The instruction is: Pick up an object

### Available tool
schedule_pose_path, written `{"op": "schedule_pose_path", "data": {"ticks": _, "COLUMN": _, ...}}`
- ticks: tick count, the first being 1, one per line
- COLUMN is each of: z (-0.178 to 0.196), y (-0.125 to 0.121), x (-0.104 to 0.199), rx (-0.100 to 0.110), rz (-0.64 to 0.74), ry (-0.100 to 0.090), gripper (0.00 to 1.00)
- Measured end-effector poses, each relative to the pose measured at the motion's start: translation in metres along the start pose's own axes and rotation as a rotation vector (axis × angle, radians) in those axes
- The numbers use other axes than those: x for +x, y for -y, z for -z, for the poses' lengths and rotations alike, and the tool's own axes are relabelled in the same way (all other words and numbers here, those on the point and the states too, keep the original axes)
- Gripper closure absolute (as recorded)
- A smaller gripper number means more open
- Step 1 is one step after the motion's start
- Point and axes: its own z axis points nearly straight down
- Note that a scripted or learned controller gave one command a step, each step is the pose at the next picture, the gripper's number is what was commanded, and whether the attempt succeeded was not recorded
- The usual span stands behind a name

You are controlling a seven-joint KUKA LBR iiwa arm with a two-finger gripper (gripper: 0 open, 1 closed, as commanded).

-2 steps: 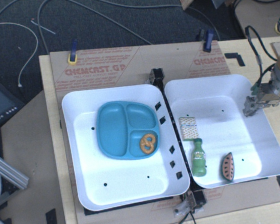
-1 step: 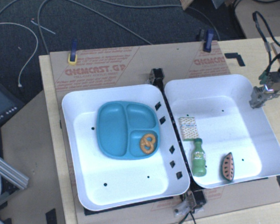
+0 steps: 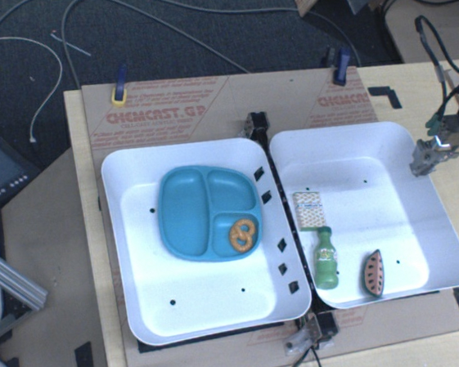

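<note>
The right bin holds three small objects along its left and front. A checked wafer lies by the left wall. Just in front of it lies a green bottle. A watermelon slice rests near the front wall. In the left bin a blue divided plate carries a pretzel in its front right compartment. My gripper hangs at the right bin's right rim, well apart from all the objects, with nothing seen in it.
A black divider with clips runs between the two bins. Cardboard lies under both, held at the back by a yellow clamp and a blue clamp. Cables trail at the far right.
</note>
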Motion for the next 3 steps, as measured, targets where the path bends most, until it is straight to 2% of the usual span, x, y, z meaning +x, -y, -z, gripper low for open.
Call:
{"op": "schedule_pose_path", "data": {"ticks": 1, "z": 0.004, "y": -0.023, "x": 0.060, "rx": 0.000, "rz": 0.007, "ry": -0.003, "gripper": 1.00}}
{"op": "schedule_pose_path", "data": {"ticks": 3, "z": 0.010, "y": -0.063, "x": 0.152, "rx": 0.001, "rz": 0.005, "ry": -0.003, "gripper": 1.00}}
